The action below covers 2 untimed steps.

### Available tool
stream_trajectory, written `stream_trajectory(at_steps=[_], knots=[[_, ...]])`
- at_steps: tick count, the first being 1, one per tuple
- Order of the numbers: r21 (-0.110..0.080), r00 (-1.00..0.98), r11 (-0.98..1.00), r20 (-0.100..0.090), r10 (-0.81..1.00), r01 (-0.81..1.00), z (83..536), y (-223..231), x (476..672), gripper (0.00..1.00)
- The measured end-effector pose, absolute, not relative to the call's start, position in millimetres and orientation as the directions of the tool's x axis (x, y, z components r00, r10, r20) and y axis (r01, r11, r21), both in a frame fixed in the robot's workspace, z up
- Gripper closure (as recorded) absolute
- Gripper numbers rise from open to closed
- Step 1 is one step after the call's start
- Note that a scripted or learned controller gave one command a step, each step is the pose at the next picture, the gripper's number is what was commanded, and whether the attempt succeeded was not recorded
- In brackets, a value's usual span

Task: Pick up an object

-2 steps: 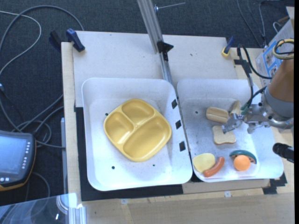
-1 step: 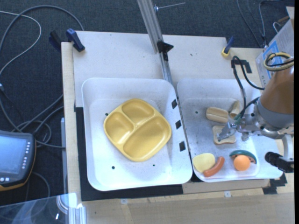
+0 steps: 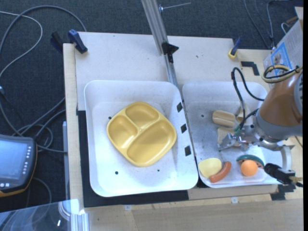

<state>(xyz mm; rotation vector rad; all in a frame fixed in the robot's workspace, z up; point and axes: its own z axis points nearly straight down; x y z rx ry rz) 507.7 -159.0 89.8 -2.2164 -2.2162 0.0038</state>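
Observation:
In the right bin (image 3: 204, 96) lie a tan bread roll (image 3: 223, 118), a pale yellow round piece (image 3: 210, 167), a red sausage (image 3: 220, 173), an orange ball (image 3: 249, 168) and a teal curved piece (image 3: 250, 158). My gripper (image 3: 230, 141) hangs low over the middle of this bin, just below the bread roll and above the yellow piece. A small tan item (image 3: 222, 135) lies right at its tip, partly hidden by the metal. The arm's orange band (image 3: 284, 105) rises to the right.
A yellow divided plate (image 3: 141, 133) sits in the left bin (image 3: 96, 177). A metal pole (image 3: 156, 18) slants up from the gap between the bins. Black cables (image 3: 239, 88) run along the arm over the right bin's far side.

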Motion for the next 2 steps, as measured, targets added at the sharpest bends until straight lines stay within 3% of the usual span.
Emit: stream_trajectory(at_steps=[1,2], knots=[[0.001,-0.001,0.001,0.002,1.0,1.0,103,-159,509.7,1.0],[0.007,-0.001,0.001,-0.002,1.0,1.0,165,-162,505.7,1.0]])
